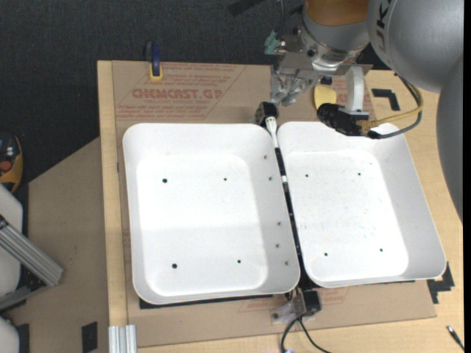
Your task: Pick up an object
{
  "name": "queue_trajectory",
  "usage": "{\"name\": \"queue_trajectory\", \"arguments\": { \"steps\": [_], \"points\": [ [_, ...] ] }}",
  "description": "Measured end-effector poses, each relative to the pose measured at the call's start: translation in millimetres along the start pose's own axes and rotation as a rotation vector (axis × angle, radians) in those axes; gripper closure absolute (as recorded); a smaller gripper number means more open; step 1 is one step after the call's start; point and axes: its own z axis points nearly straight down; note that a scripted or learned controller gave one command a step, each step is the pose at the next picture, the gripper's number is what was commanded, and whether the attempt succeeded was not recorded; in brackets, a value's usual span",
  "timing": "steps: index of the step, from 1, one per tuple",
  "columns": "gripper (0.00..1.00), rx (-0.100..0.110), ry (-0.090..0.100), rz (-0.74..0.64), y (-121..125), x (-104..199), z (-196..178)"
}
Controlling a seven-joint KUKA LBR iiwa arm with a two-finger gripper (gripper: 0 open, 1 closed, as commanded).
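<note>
My gripper (288, 87) hangs under the orange-banded wrist (335, 2), above the back edge of the bench where the two bins meet. It is small and partly blurred against the cardboard. The left white bin (136, 197) and the right white bin (423, 219) show bare white floors with a few dark dots. A small pale yellow piece (324, 95) sits just right of the gripper, behind the right bin's back rim, partly hidden by a white bracket. I cannot tell what it is.
A black clip (266, 112) holds the bins together at the back, and another clamp (305, 304) at the front. A blue and yellow clamp (154, 59) stands at the board's back left. A black cable fitting (340, 118) overhangs the right bin's back rim.
</note>
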Motion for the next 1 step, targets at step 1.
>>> {"name": "queue_trajectory", "arguments": {
  "steps": [1],
  "points": [
    [1.00, 0.003, 0.002, -0.005, -15.3, -7.6, -19.0]
  ]
}}
